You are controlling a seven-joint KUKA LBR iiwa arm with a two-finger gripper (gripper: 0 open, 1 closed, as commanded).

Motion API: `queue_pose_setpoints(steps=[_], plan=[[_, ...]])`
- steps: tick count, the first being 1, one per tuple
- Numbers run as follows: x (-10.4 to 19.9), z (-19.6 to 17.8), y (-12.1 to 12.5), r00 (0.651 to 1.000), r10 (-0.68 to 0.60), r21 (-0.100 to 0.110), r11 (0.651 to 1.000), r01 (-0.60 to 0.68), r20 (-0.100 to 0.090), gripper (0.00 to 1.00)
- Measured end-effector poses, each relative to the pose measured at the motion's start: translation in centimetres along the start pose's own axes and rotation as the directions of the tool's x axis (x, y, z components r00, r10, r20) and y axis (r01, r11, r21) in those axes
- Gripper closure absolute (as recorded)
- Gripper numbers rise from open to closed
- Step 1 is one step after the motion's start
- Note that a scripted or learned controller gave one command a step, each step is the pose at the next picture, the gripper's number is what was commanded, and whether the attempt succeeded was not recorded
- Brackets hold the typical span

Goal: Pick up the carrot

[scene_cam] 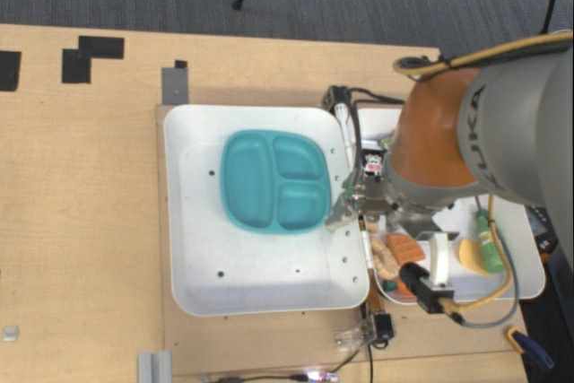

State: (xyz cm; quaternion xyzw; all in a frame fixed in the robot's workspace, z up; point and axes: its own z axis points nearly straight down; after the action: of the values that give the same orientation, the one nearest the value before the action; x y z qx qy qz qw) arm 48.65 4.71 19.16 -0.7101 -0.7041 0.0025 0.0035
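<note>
**Arm crowds the right bin above the carrot**

On the worktop (81,220), the left bin (193,282) holds a teal divided plate (273,181). The grey arm (502,139) covers most of the right bin (529,282). At that bin's near side, just under the wrist, lies the orange carrot (402,248), touching a tan item (386,261) on its left. A yellow piece (470,256) and a green one (490,254) sit to its right. The claw (352,204) hangs by the wall between the bins; I cannot tell whether it is released or clenched.
</note>
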Motion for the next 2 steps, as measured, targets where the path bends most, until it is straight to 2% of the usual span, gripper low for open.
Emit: queue_pose_setpoints(steps=[1, 2], plan=[[-9.5, 0.9, 0.3, 0.907, -0.422, -0.005, 0.907, 0.422, 0.005, 0.00], [-7.8, -16.0, 0.4, 0.927, -0.375, -0.023, 0.927, 0.375, 0.013, 0.00]])
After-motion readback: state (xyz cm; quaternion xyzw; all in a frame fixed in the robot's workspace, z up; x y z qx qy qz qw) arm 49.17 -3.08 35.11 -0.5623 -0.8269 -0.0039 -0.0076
